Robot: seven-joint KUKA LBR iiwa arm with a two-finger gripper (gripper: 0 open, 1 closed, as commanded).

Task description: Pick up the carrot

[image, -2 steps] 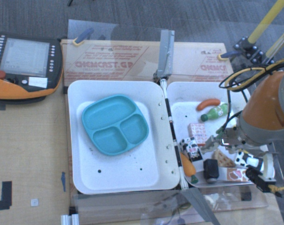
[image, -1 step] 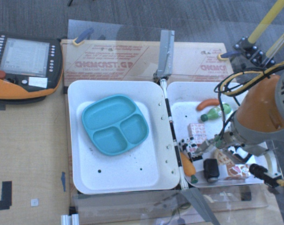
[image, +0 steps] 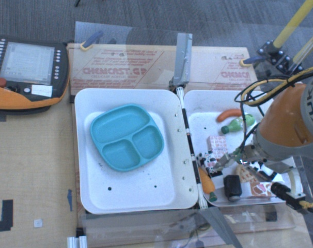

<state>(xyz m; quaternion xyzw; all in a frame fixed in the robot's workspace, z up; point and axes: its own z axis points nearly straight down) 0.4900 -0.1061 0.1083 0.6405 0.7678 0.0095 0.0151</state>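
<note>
I am reaching in over the right bin [image: 198,105], a shallow white plastic tray with rounded corners, while its twin, the left bin [image: 89,190], is sitting beside it and carrying a smooth turquoise divided plate [image: 127,137]. My grey arm, with its glossy orange band [image: 285,119], is hanging over the right side of the right bin, and my claw [image: 223,160] is pointing toward the bin's middle, above the clutter. From this slant I cannot tell whether it is released or clenched, and I am seeing nothing caught in it. Around it a small pink-and-white box [image: 217,146] and a stubby black object [image: 232,186] are lying. The carrot [image: 206,181] is lying just beside the right bin's left wall, down and to the left of my claw in this view. It is a slim, tapered orange piece with a green tip, and its long axis is running nearly along that wall, green end toward the bin's near edge. I am judging that my next move calls for sliding toward that wall and closing across the carrot's width. A redder orange piece [image: 229,114] at the far end is lying well apart.
</note>
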